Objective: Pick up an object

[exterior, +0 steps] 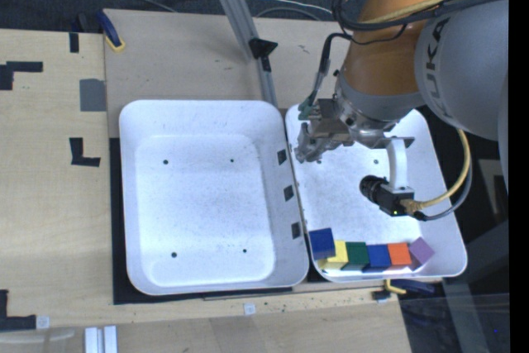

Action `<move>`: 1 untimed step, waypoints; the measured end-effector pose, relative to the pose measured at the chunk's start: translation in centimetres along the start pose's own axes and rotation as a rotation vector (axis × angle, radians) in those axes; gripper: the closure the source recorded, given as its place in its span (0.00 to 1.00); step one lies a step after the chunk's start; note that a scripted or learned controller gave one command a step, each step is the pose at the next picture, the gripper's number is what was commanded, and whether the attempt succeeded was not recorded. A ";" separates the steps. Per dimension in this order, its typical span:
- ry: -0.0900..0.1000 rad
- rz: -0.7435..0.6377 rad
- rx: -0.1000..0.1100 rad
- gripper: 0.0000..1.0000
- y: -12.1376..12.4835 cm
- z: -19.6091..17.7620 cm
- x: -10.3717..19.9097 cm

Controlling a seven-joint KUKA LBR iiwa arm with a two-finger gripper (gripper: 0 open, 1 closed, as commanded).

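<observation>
Several small blocks lie in a row along the front wall of the right bin (446,236): a blue block (321,241) on a yellow one (335,259), then green (356,253), blue (378,256), orange (399,254) and purple (421,250). My gripper (312,140) hangs over the far left part of the right bin, well behind the blocks and near the wall shared with the left bin. Nothing shows between its fingers.
The left bin (202,194) lies beside the right one. A slanted metal rail (235,8) with a black clamp runs behind the bins. The arm's orange band and grey body cover the far part of the right bin. A black cable fitting (382,193) hangs over the bin.
</observation>
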State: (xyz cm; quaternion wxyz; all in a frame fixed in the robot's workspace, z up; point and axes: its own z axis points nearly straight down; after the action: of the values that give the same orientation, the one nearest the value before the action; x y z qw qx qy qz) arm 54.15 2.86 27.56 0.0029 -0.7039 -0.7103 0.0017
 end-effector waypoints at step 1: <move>-0.005 0.015 -0.007 1.00 1.4 -1.0 -8.9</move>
State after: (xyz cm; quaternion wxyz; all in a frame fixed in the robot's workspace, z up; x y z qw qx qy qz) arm 55.66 -5.98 28.56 -0.0014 -0.7094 -0.7048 0.0012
